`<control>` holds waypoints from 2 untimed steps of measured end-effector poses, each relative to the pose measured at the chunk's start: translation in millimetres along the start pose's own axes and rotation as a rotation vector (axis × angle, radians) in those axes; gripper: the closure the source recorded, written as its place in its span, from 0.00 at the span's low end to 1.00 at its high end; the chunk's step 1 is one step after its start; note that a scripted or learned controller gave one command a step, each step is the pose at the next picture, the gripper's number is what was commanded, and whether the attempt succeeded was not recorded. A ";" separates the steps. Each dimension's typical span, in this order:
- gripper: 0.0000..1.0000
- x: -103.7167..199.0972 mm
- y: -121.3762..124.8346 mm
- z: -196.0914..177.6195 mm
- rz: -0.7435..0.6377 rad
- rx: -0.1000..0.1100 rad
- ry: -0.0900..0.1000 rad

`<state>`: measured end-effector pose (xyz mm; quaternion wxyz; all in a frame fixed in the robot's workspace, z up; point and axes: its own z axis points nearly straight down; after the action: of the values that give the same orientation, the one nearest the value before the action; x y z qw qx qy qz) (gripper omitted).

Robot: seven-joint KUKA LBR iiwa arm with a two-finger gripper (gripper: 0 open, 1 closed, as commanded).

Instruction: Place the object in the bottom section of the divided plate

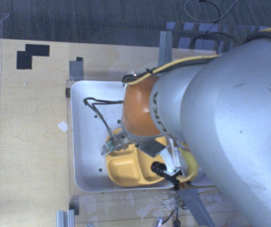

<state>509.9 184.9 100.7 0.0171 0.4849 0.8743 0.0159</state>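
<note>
My arm (211, 112) reaches over the white bin (85, 126), my gripper (119, 143) low above the yellow divided plate (126, 167) at the bin's 5 o'clock corner — whether it grips anything, I cannot tell. The object itself I cannot make out.

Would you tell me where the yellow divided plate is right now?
The yellow divided plate sits in the white bin's near corner, partly under the arm's orange band.
</note>
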 end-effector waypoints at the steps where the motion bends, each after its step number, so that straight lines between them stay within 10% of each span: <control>1: 0.00 -9.0 57.0 -104.9 -0.067 0.038 0.014; 2: 0.00 -24.3 81.9 -50.6 -0.161 0.040 0.017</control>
<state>589.9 207.1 155.2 0.0014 0.4131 0.9107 0.0010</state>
